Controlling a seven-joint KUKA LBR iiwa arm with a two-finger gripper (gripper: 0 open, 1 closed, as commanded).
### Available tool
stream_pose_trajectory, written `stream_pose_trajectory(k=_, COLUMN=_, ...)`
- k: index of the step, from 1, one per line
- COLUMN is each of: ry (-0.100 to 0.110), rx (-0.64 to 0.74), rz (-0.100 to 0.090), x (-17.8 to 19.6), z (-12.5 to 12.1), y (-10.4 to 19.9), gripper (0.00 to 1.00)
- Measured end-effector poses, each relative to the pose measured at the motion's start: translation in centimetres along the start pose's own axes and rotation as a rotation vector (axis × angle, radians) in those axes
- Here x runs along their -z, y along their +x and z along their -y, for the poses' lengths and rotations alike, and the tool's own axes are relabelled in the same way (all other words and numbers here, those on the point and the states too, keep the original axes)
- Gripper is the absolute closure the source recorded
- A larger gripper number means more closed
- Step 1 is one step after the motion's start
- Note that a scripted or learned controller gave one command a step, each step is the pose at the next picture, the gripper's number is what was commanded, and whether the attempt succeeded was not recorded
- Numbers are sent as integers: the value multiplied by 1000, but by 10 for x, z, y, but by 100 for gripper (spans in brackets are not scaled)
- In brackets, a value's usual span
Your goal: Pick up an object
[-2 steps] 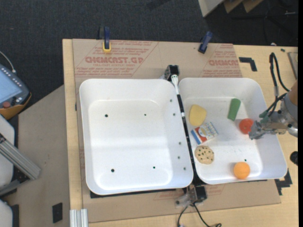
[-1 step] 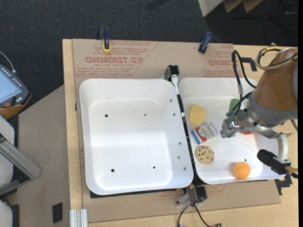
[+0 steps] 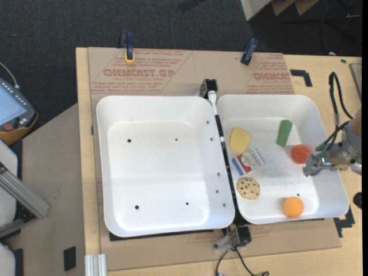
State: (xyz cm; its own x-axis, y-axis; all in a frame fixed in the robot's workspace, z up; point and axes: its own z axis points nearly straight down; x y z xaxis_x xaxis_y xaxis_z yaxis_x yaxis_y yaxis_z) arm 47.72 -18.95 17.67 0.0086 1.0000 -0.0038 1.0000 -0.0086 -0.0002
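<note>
- At the near edge of the brown board-topped bench (image 3: 172, 252), a small black clamp with trailing cable (image 3: 234, 237) sat just below the seam where the two bins met.
- The left shallow white bin (image 3: 109, 171) offered wide open floor, marked by four small dark dots, with its rounded rim near the bench's front edge.
- In the right shallow white bin (image 3: 270, 211), an orange ball (image 3: 294, 207) lay nearest the front wall, with bare floor on either side of it.
- A round tan cookie with dark chips (image 3: 248, 187) rested near the dividing rim, just beside a small flat packet printed in red, white and blue (image 3: 248, 161).
- The metal claw (image 3: 316, 164) reached in over the right bin's right rim; whether it was open or closed could not be told, and nothing showed between its tips.
- A red ball (image 3: 299, 153) lay just beside the claw, on its far left; contact could not be judged.
- A yellow wedge-shaped piece (image 3: 240, 139) sat near the divider, and a green upright block (image 3: 284, 132) stood farther back, well apart from it.
- Two blue clamps (image 3: 129, 43) held the bench's far edge.
</note>
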Motion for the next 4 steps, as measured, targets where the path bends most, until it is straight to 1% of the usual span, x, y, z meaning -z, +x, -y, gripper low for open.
stream_pose_trajectory(k=1, ry=5, rx=15, rz=-9, x=-34, z=-1, y=79, gripper=100)
stream_pose_trajectory(k=2, ry=-20, rx=15, rz=-3, x=150, z=-4, y=119, gripper=100)
stream_pose_trajectory(k=3, ry=5, rx=18, rz=-7, x=106, z=0, y=209, gripper=100)
stream_pose_trajectory(k=4, ry=2, rx=-3, rz=-1, x=94, z=0, y=97, gripper=100)
